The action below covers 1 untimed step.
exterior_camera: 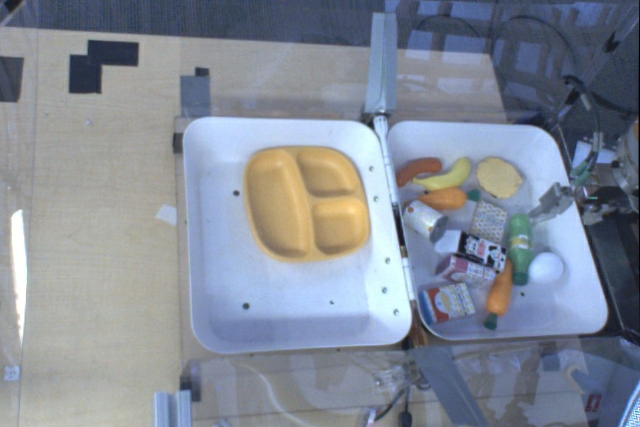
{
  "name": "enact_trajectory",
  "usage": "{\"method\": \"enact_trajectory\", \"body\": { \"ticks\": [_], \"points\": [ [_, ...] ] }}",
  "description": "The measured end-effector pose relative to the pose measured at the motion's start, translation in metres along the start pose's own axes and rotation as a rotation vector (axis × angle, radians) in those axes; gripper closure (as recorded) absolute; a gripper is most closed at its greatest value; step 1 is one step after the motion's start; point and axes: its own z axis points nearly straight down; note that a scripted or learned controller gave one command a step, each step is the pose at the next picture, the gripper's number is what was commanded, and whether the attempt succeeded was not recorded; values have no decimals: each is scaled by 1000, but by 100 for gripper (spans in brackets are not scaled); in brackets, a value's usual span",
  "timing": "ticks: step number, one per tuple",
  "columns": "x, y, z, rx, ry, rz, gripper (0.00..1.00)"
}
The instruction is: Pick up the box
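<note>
Several small boxes lie in the right bin: a red and white carton near the front, a pink box, a black and white box and a pale patterned box. Part of the arm pokes in at the bin's right rim. A grey tip, which I take for my gripper, hangs over the bin's right side. It is right of the boxes and apart from them, with nothing visibly held.
Around the boxes lie a sausage, banana, round cracker, green bottle, white egg, carrot and white can. The left bin holds a yellow divided plate.
</note>
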Motion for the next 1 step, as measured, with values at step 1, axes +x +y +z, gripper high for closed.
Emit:
{"method": "enact_trajectory", "body": {
  "ticks": [1],
  "points": [
    [48,-17,103,-36,-6,162,0]
  ]
}}
